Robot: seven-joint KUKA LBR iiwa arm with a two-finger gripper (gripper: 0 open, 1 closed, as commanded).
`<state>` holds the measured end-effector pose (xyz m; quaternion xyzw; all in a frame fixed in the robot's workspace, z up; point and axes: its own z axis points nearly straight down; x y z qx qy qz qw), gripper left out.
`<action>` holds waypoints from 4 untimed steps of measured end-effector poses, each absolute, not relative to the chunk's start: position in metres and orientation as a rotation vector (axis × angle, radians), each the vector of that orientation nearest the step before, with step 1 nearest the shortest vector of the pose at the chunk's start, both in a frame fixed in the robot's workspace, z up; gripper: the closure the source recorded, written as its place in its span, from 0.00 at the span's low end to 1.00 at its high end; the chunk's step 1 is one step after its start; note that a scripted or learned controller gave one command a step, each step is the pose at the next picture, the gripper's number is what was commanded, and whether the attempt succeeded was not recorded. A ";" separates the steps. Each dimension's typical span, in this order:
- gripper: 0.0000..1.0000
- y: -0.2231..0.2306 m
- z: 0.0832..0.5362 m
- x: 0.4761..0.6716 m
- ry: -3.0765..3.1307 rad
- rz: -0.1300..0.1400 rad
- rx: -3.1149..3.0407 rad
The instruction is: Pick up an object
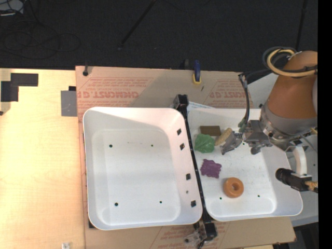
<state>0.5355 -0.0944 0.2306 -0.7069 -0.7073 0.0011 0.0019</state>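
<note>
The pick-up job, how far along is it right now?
Done: the arm has reached into the right bin, with the hand low beside the beige piece. In hand: nothing visibly; whether anything sits between its fingers can't be told. Left: the grasp and lift. The green lump, brown block, purple piece and orange ring all lie on the bin floor.

- The arm (pixel 293 95) reaches in from the right, orange band above its grey wrist.
- The gripper (pixel 233 141) points left, held low.
</note>
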 end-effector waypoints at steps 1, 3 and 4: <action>0.00 -0.103 0.193 0.472 -2.212 0.010 -2.217; 1.00 -0.112 0.098 0.475 -2.211 0.001 -2.228; 1.00 -0.074 0.192 0.477 -2.228 -0.008 -2.219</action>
